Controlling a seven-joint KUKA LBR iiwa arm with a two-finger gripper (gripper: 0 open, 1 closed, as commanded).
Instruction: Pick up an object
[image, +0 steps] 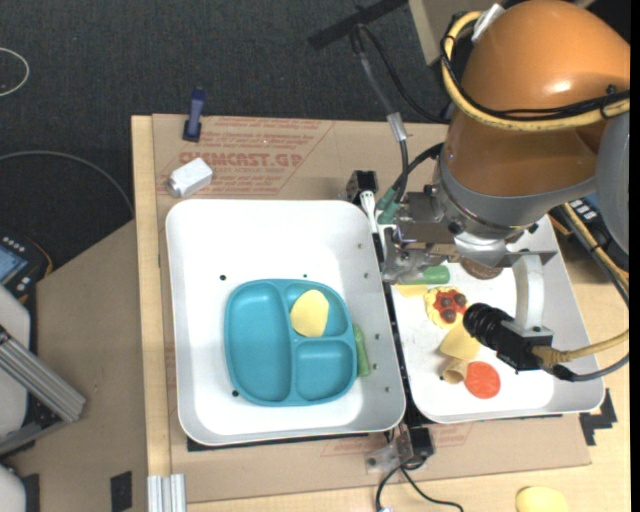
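My gripper (402, 262) hangs low at the far left corner of the right bin (560, 398), under the grey and orange wrist. A small green object (436, 273) lies just right of it, touching or nearly so; I see nothing held. Further toward the front lie a yellow piece with red spots (445, 304), a tan piece (460, 352) and an orange-red round object (483, 379). In the left bin (260, 240) stands a blue divided plate (265, 345) with a yellow lemon-like object (310, 313) in its upper right compartment.
A thin green object (361, 353) lies against the plate's right edge. The wall between the two bins runs right beside the gripper. On the cardboard beyond the bins lie a white block (190, 178) and a blue clip (195, 113).
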